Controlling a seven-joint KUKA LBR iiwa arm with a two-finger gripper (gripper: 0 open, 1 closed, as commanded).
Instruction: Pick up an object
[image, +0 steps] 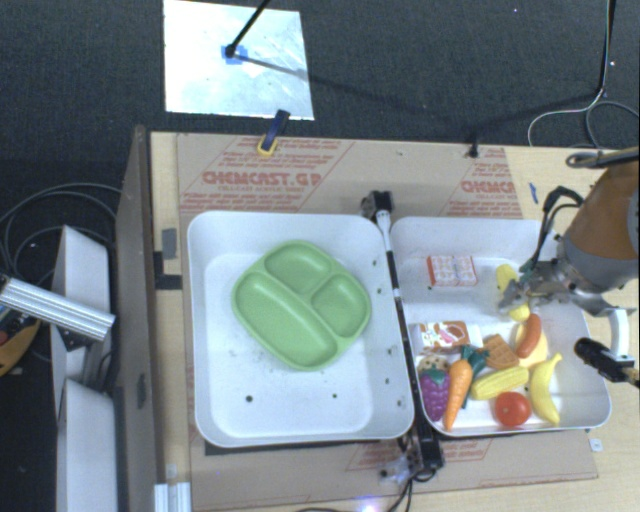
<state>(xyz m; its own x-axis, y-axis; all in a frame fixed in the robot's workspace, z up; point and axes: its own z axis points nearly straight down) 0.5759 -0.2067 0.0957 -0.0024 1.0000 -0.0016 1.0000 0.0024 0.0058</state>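
One fixed camera above the bench (330, 165), slanted down over both white bins (215, 330), moderately far.

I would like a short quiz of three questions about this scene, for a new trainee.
1. True or false: the green divided plate lies in the right bin.
2. Which lies nearest the gripper? A. carrot B. tomato C. small yellow piece
3. Fill in: the purple grapes lie in the ____ bin.

Key: 1 false, it lies in the left bin; 2 C; 3 right.
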